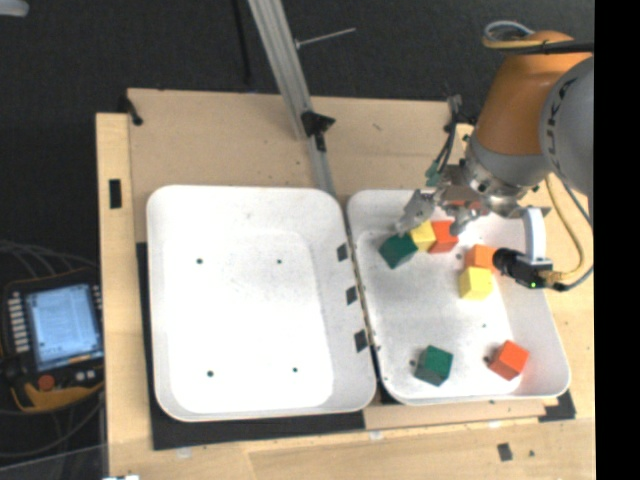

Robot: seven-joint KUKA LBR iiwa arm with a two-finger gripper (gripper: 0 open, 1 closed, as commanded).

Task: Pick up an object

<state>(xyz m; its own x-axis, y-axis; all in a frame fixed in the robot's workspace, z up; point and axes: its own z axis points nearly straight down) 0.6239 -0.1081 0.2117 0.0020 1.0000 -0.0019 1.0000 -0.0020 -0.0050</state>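
Camera view, from above and at a slant: two shallow white bins side by side on the desk, the left bin and the right bin.

End effector low over the far left part of the right bin, on the grey arm with its orange band, entering from the right. Whether open or closed, cannot tell; nothing seen between its tips.

Just beneath and in front of it, a tight cluster near the bin's far left corner: green block nearest the shared wall, yellow block touching or just beside it, red-orange block against the yellow one's right side. Crowded together, each hemming in its neighbour.

Toward the right wall, an orange block with a second yellow block just in front of it, close to a black fitting on the arm's cable.

Near the front edge, well apart from the rest: dark green block and orange-red block.

Slanted metal pole crossing the desk's far edge. Handheld screen unit off the desk's left edge.
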